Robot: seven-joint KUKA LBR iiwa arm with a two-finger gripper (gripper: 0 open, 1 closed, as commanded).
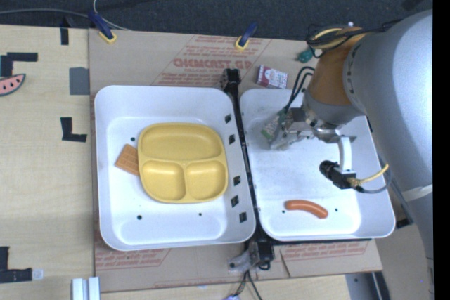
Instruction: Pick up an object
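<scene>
My gripper [280, 133] reaches down into the upper left part of the right bin [373, 225], just under the orange wrist band. A small greenish object [271, 130] shows at its tip, too blurred to tell whether it sits between the fingers. An orange sausage-shaped toy [306, 208] lies near the front of the same bin, well apart from the gripper. In the left bin [119, 221] rests a yellow divided plate [184, 161], with a tan waffle-like piece [127, 160] tucked at its left edge.
A black clip with a yellow cable [343, 176] hangs from the arm over the right bin. A small printed packet [271, 77] lies on the cardboard behind the bins. The black divider [239, 151] runs between the two bins.
</scene>
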